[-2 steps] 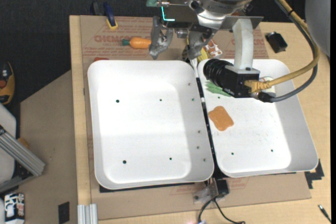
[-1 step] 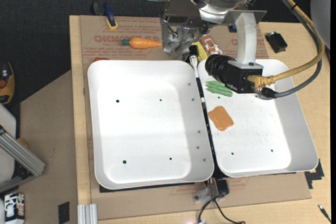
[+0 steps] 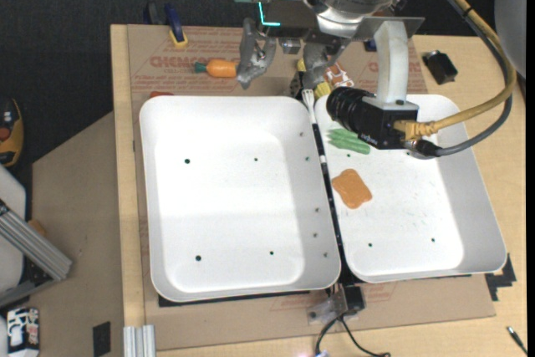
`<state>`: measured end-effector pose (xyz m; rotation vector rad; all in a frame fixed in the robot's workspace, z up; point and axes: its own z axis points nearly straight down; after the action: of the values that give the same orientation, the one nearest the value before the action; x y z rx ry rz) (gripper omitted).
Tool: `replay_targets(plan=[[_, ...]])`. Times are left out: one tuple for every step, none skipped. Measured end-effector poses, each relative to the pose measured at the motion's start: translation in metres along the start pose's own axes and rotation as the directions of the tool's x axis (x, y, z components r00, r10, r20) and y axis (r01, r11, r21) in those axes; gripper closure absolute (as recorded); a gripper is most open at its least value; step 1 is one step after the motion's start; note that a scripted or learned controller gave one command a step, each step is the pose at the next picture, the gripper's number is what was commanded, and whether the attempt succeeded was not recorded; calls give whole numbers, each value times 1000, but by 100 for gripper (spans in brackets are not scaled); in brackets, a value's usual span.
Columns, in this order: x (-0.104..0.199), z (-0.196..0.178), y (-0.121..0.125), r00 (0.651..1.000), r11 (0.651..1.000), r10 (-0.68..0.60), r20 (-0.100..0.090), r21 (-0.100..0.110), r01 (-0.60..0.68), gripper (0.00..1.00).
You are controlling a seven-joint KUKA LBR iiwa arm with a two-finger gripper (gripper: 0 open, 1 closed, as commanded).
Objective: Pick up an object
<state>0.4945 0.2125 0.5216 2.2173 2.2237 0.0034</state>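
My gripper hangs high over the far edge of the bench, above the back rim where the two bins meet. Its two grey fingers stand apart, so it is open with nothing between them. In the right bin lie a green pod-shaped piece and, nearer the front, a flat orange piece. A small yellow-and-orange item sits at that bin's back left corner, partly hidden by the arm. An orange carrot-like toy lies on the cardboard behind the left bin.
A black cylinder with a yellow cable hangs from the arm over the right bin's back. A blue and yellow clamp and a black block sit at the bench's far edge.
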Motion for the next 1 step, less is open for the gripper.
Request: replay_targets(plan=[[1, -11, 0, 1000, 1000, -2, -1, -4, 2, 100]])
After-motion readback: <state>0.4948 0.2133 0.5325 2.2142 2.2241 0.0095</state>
